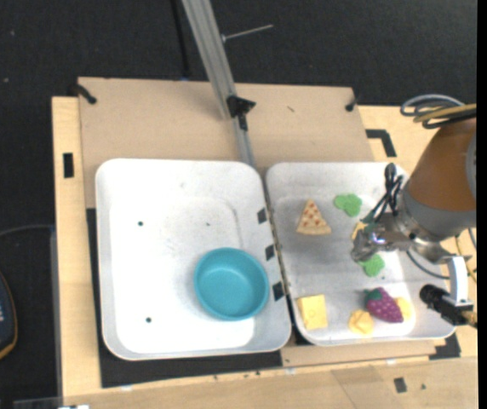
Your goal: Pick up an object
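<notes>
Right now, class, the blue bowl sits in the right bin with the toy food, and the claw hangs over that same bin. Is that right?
One detail is wrong. The camera view shows the blue bowl in the left bin, by itself, not with the toy food. The claw does hang over the right bin, where the toy food lies.

Right bin [329, 177] crowded (left bin [158, 194] roomier).

A small green object [373, 266] lies in the right bin [329, 181], partly hidden, perhaps leaf-shaped.
</notes>
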`<state>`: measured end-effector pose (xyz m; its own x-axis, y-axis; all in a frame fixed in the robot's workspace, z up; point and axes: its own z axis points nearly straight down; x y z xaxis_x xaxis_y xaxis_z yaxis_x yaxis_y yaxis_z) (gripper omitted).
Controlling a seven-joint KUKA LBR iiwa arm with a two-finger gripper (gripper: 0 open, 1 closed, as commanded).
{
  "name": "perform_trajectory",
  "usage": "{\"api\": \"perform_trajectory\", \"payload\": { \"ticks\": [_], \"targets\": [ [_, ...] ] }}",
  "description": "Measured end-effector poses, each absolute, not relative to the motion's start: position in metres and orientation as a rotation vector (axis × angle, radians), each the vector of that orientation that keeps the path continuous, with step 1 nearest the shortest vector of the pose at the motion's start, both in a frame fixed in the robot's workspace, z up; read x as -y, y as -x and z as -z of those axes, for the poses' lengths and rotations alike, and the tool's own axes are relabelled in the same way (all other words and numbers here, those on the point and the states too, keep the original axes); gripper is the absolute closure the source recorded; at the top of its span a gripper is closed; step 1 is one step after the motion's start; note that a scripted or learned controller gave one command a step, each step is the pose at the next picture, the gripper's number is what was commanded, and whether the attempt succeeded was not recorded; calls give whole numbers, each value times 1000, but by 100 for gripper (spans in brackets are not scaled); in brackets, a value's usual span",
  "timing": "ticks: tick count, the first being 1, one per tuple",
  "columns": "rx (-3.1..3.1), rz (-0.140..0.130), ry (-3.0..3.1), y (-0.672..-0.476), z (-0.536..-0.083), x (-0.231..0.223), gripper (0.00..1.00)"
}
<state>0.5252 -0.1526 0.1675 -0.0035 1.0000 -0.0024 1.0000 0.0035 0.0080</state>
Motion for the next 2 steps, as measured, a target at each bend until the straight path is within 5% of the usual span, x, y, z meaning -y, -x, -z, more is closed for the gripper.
{"api": "perform_trajectory", "payload": {
  "ticks": [2],
  "targets": [
    [-2228, -4, -2212, -547, -228, 114, 100]
  ]
}}
